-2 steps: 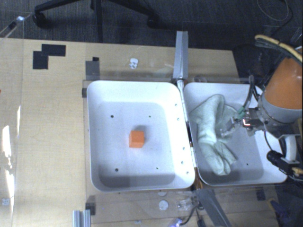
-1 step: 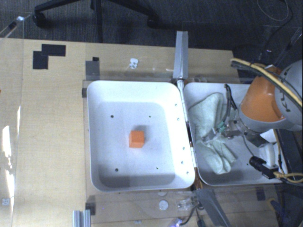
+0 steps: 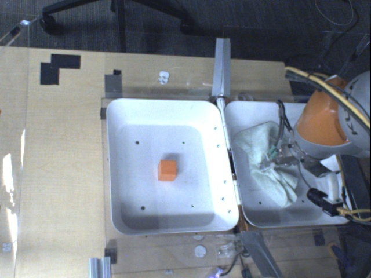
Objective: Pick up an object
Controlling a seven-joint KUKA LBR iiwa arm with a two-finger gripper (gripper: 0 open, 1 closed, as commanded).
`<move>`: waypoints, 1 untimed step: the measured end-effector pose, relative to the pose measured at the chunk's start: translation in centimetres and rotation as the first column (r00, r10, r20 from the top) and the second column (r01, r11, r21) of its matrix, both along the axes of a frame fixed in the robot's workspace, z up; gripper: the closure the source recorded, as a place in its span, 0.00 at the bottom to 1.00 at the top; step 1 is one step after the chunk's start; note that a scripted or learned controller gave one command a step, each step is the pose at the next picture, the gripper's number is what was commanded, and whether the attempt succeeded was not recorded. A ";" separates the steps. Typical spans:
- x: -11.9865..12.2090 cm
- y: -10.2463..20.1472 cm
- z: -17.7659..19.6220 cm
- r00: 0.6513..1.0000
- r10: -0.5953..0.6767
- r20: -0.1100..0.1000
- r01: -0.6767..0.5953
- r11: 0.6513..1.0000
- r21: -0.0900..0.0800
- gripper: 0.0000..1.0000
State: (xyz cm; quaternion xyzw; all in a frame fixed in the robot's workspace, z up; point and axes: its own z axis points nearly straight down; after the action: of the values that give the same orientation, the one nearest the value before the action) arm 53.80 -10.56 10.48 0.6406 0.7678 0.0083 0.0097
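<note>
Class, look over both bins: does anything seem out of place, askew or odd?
Little stands out. The white cloth in the right bin lies crumpled in a heap, with the gripper down on it. The orange block sits alone in the left bin.

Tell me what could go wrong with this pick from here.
1. The gripper is low over the crumpled white cloth in the right bin; soft folds may slip free or only partly lift.
2. The cloth could drag against the bin wall as it rises.
3. The orange block lies alone in the left bin, well away from the arm.
</note>
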 end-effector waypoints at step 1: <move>9.8 6.3 8.1 0.986 -0.167 -0.022 0.167 0.986 0.000 1.00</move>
State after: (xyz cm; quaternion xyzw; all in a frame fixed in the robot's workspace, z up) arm 63.57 -4.22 18.55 0.7027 0.7115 0.0012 0.0014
